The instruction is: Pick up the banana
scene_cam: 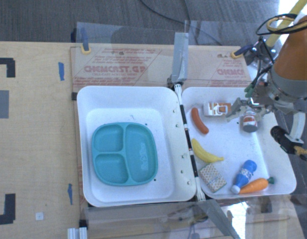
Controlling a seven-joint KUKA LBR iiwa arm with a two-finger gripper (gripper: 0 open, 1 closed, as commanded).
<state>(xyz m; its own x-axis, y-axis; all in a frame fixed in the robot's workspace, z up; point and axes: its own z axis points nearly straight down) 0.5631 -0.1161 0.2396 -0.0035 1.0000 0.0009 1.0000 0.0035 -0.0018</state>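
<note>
The yellow banana (206, 152) lies on the floor of the right bin (279, 169), close to the bin's left wall, with its curve running from upper left to lower right. My gripper (248, 114) hangs over the upper right part of the same bin, up and to the right of the banana and well apart from it. A small grey and red can-like shape (249, 123) sits right under the gripper. Nothing touches the banana.
A red sausage (199, 120) and a red-and-white carton (217, 109) lie above the banana. Below it are a speckled cracker box (213, 177), a blue bottle (244, 175) and a carrot (255, 184). The left bin (83, 133) holds a teal divided plate (124, 153).
</note>
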